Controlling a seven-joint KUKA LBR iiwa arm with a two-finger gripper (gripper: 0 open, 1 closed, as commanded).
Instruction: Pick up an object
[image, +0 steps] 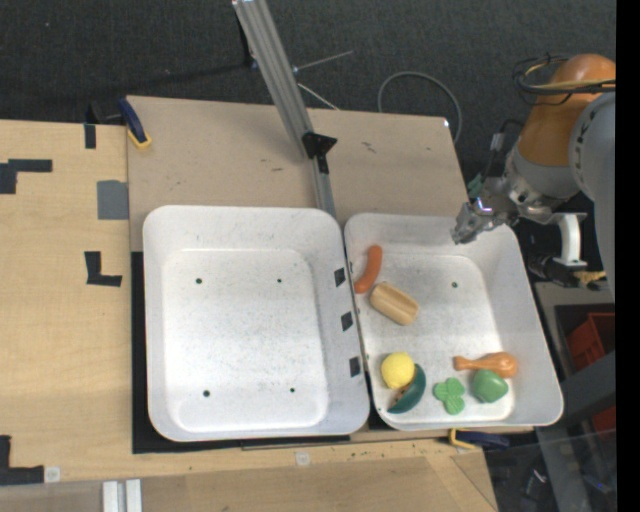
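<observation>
White plastic forms two shallow bins side by side on the wooden surface (60, 300): the left bin (160, 330) and the right bin (520, 300), which holds an orange sausage (369, 268) with a tan bread roll (394, 303) just near of it, and along its near edge a yellow lemon (397, 370) touching a dark green piece (409, 393), a green clover-shaped piece (450, 394) and a green pepper (488, 386) beside an orange drumstick (487, 364). Over the right bin's far right corner hangs the gripper (467, 230), nothing seen between its tips, and whether it is open or closed cannot be told. No label or writing can be read on any item.
</observation>
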